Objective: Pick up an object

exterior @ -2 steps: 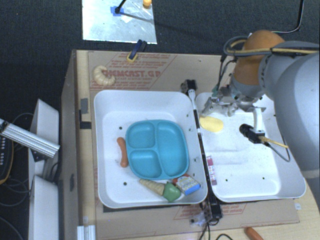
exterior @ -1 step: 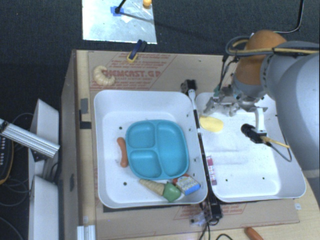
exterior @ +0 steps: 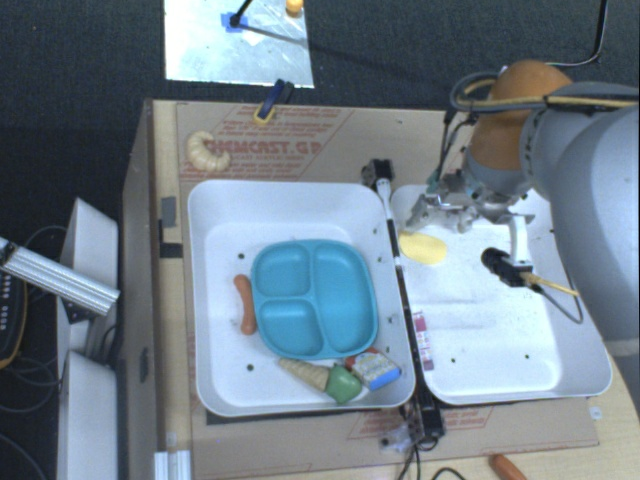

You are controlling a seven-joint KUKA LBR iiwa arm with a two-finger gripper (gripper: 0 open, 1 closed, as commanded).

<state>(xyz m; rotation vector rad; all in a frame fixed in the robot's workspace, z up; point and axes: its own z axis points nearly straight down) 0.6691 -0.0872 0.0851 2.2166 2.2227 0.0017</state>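
A flat yellow object lies in the right bin's far left corner, just below the end effector, whose grip cannot be told, while the left bin holds a blue divided tray, an orange sausage and what look like toy foods.

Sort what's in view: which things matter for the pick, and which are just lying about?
For the job: gripper, yellow piece close by it in the right bin; also, in the left bin, blue tray, sausage, cone.
Lying about: pale curl on the cardboard, blue-yellow tool, orange ball on the foil.
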